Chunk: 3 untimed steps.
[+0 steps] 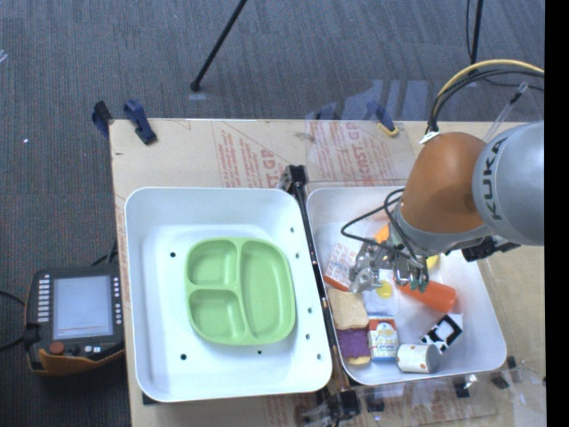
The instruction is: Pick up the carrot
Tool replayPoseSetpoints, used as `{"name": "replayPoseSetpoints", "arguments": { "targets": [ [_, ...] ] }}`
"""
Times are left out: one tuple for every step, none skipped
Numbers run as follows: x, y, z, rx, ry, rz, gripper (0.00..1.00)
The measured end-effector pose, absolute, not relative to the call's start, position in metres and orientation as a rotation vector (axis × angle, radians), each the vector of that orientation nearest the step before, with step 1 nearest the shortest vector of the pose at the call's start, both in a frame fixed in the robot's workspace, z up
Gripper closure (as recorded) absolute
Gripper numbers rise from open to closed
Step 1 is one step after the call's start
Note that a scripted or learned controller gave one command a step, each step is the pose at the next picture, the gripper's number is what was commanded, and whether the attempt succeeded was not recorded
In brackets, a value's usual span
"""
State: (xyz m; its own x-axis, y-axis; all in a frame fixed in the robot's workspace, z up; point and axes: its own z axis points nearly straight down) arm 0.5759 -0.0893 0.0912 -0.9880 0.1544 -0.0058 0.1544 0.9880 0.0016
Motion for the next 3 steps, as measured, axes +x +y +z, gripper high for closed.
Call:
{"name": "replayPoseSetpoints", "arguments": {
  "targets": [
    [0.553, -0.03, 0.191, -0.005, 3.132, 0.004, 1.0],
    [0.529, -0.082, 0.215, -0.404, 3.112, 0.0, 1.0],
    [0.517, -0.001, 0.225, 0.052, 3.141, 0.004, 1.0]
  ]
}}
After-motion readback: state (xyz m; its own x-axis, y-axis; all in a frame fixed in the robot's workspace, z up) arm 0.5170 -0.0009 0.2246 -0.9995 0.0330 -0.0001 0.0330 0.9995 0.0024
